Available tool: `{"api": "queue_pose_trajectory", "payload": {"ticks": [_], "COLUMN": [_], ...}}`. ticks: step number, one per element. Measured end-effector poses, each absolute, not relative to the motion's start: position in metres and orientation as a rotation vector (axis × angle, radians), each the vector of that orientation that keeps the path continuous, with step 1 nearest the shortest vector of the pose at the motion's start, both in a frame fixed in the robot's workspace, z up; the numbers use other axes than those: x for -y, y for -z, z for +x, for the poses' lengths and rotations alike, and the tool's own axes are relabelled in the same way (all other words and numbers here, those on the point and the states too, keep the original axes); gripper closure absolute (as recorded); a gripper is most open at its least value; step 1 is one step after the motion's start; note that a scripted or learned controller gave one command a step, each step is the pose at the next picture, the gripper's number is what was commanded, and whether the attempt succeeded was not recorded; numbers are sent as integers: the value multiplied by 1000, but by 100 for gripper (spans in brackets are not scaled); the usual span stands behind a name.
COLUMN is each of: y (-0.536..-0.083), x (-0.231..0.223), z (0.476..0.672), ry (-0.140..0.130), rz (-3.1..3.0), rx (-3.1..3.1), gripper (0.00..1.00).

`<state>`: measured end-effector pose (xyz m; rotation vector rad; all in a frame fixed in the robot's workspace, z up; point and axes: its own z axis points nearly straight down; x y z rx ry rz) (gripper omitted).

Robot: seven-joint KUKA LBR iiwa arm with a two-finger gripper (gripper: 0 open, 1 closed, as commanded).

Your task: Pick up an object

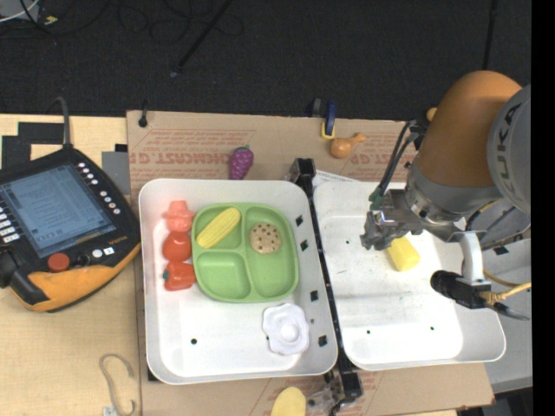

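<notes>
A cardboard-covered bench [217, 141] backed by dark carpet fills the frame, a teach pendant [56, 219] at far left. The left bin [173, 354] carries a green divided plate [244, 251] with toy corn and a cookie. At centre right, in the right bin [416, 345], the gripper [380, 232] hangs just beside a small yellow block [403, 254], pale and chunky, lying tilted. I'd judge this the approach; whether the tool is spread or pinched I cannot tell. Next it needs centring over the block.
</notes>
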<state>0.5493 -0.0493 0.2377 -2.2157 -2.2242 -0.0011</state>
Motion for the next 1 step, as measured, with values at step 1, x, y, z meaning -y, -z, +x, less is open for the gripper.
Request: {"api": "queue_pose_trajectory", "payload": {"ticks": [1], "y": [-240], "x": [-8], "z": [553], "ry": [0], "rz": [-2214], "rx": [2224], "gripper": [100]}}
